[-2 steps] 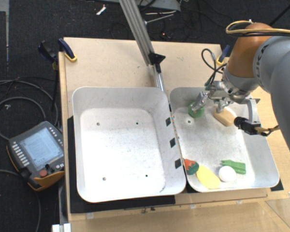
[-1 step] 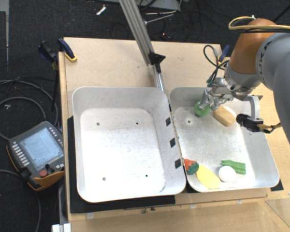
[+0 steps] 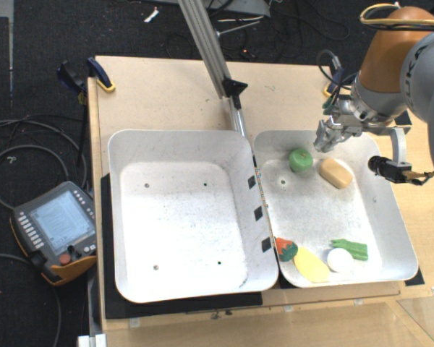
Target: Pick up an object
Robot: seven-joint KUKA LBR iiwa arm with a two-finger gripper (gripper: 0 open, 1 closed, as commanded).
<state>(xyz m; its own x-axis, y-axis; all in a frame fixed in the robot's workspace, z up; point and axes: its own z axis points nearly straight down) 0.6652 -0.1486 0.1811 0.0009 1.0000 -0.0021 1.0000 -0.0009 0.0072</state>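
In the right bin point(image 3: 376, 219) a green round object point(image 3: 301, 160) lies near the back, with a tan bread-like block point(image 3: 335, 173) just right of it. Along the bin's front lie a red and green piece point(image 3: 286, 249), a yellow object point(image 3: 311, 267), a white ball point(image 3: 339, 260) and a green toy point(image 3: 350, 248). My gripper point(image 3: 326, 139) hangs over the back of the right bin, just above and between the green round object and the tan block. Nothing shows between its fingers.
The left bin point(image 3: 123, 194) sits beside the right one, joined at a dark hinge line. A metal pole point(image 3: 206, 38) slants in from the top toward the bins' back edge. A teach pendant point(image 3: 54, 226) lies on the floor at left.
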